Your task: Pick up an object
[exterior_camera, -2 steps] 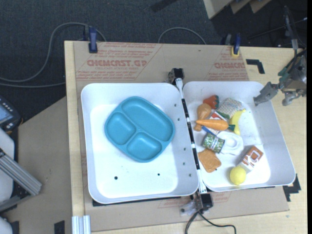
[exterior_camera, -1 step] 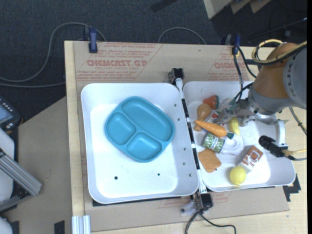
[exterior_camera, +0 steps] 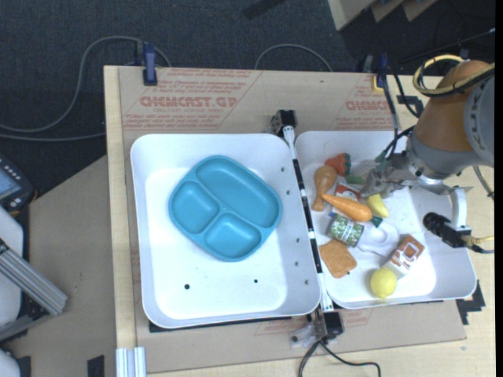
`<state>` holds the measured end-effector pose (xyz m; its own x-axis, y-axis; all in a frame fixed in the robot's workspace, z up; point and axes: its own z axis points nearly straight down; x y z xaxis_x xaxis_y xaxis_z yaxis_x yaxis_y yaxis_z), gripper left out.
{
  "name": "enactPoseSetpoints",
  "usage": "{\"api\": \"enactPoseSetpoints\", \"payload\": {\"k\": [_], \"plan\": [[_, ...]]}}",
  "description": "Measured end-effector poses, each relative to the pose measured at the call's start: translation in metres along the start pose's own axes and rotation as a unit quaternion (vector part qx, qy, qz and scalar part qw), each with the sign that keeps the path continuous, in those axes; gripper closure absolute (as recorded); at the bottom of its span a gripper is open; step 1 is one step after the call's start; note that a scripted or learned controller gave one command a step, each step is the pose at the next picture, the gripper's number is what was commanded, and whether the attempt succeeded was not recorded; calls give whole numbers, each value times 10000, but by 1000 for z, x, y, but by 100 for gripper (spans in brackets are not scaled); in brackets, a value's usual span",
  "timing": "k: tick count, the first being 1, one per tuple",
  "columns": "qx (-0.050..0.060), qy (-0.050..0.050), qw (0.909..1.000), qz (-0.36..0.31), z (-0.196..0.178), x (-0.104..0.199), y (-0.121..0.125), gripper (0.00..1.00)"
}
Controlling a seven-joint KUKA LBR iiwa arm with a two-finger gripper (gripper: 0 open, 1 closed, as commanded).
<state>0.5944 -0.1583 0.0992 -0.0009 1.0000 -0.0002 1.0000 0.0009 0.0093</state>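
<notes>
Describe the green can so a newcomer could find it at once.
Look in the right-hand white bin, the one crowded with toy food, not the bin holding the blue tray. Just below the long orange carrot lies the small green can. It is the only green, labelled cylinder among orange and yellow pieces.

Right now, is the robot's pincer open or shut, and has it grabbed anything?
Pincer: cannot be told. It is low in the right bin, just above the toy carrot, but nothing is seen held in it.
</notes>
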Motion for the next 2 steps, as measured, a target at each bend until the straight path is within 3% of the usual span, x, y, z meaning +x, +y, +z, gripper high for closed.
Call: {"api": "enactPoseSetpoints", "payload": {"k": [1,2], "plan": [[67,12,10000,21,-52,2,-79,100],[12,9,10000,-46,-88,84,-28,100]]}}
